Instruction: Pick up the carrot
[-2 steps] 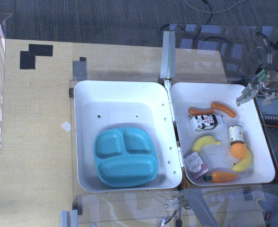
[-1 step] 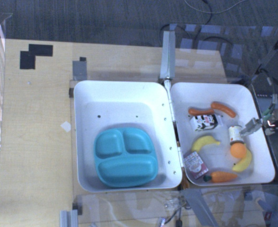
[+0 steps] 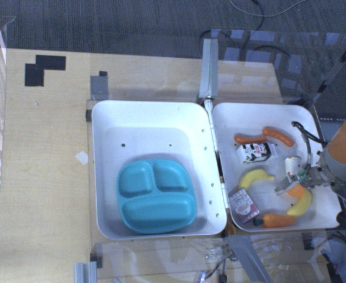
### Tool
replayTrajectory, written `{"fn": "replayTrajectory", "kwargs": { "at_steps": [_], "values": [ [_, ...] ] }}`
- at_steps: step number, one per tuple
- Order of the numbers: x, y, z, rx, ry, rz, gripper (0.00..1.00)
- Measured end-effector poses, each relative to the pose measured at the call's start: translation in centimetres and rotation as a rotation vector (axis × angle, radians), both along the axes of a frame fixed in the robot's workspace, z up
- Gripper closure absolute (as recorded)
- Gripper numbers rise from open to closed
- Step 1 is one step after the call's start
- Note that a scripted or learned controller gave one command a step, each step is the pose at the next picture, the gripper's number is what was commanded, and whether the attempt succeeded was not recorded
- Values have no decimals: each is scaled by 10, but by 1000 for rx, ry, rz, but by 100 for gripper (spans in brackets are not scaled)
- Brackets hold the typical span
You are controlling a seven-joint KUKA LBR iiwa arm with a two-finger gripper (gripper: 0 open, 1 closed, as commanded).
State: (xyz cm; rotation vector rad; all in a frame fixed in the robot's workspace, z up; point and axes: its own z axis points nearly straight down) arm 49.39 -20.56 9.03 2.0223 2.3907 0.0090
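The carrot (image 3: 277, 220) is orange with a green stem end pointing left. It lies flat along the front wall of the right bin (image 3: 220, 158), near the front right corner. My gripper (image 3: 294, 180) reaches in from the right and hangs low over the bin's right side, a little behind and to the right of the carrot. A small orange piece (image 3: 297, 190) shows just under the gripper; I cannot tell what it is. A curved yellow banana (image 3: 303, 204) lies between the gripper and the carrot.
The right bin also holds a second banana (image 3: 256, 177), two sausages (image 3: 278, 136) (image 3: 246, 139), a black-and-white carton (image 3: 254, 152) and a small packet (image 3: 242, 203). A blue divided tray (image 3: 156, 196) sits in the left bin (image 3: 108, 158).
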Motion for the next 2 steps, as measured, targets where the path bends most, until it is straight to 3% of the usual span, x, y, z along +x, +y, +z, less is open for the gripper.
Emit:
{"fn": "replayTrajectory", "kwargs": {
  "at_steps": [1, 2],
  "values": [
    [3, 0, 12, -2, -8, 2, 100],
    [38, 56, 95, 2, 5, -73, 100]
  ]
}}
